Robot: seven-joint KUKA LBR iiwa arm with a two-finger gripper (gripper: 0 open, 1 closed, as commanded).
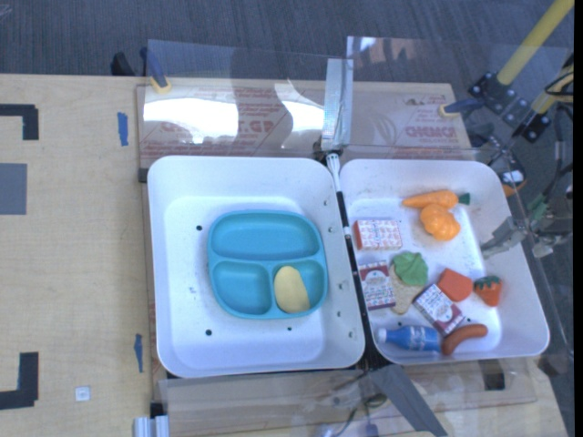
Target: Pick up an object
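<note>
Two white bins are carried by the surface. Toy foods are piled in the right bin [528, 330], left of the gripper [510, 237] at its right rim; the gripper's state cannot be told.

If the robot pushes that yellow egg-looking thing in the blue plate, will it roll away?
Probably a little. The yellow piece looks smooth and rounded, so it may roll. It sits in a walled compartment of the blue tray, which should stop it. It might slip from pinching fingers.

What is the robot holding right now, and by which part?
Cannot be told: the gripper sits at the right bin's right rim, too blurred to show anything held.
</note>
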